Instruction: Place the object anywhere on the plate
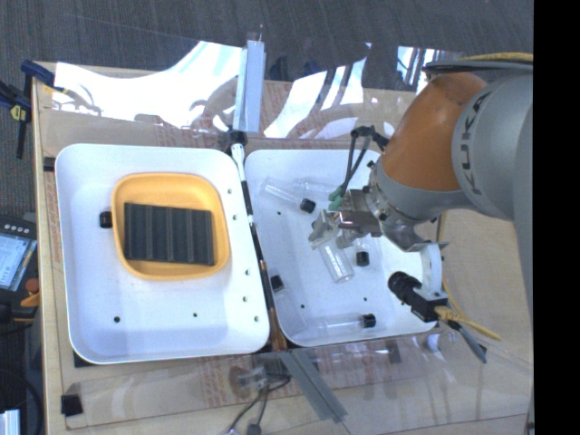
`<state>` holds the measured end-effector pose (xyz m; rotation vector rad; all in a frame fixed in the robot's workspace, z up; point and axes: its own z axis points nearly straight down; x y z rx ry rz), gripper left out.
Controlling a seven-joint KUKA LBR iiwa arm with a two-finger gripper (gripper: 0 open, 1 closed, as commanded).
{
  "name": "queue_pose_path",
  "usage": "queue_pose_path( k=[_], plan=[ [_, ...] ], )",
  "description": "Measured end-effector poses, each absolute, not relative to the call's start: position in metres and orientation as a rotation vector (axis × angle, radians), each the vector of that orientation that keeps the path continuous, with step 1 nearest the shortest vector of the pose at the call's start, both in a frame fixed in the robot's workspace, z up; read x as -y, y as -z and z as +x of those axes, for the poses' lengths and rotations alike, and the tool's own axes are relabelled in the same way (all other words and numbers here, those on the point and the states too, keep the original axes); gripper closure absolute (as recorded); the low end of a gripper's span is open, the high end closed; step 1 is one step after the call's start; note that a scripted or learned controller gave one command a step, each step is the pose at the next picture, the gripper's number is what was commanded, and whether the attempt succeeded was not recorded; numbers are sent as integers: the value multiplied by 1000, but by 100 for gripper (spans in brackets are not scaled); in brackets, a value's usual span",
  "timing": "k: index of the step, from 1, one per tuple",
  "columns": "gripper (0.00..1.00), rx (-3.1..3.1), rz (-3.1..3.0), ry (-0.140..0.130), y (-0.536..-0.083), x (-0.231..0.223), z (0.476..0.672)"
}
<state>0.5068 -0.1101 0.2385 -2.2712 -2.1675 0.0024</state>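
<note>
2 white bins sit side by side on the wooden bench (145, 397): the left bin (82, 324) and the right bin (299, 329). A small screen device (14, 259) lies at the bench's left edge. A grey metal post (251, 84) stands at its far edge.

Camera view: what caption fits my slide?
Robot arm reaches over right bin of clear tubes; yellow plate waits left.

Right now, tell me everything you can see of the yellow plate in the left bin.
The yellow plate is a rounded rectangle with a raised, glossy rim, plastic by its look. It lies flat in the left bin, toward the bin's far half. A dark ribbed rectangular insert covers most of its well, leaving yellow showing all around, widest along the far side. A small black piece sits on the bin floor at its left edge. The gripper is apart from it, over the right bin.
</note>
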Motion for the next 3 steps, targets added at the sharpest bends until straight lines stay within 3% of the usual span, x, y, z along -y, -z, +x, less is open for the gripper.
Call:
queue_pose_path(
  k=[1, 3],
  plan=[
    [100, 2358, -2074, -2, -239, 97, 564],
    [100, 2690, -1623, 1, -191, 41, 648]
  ],
)
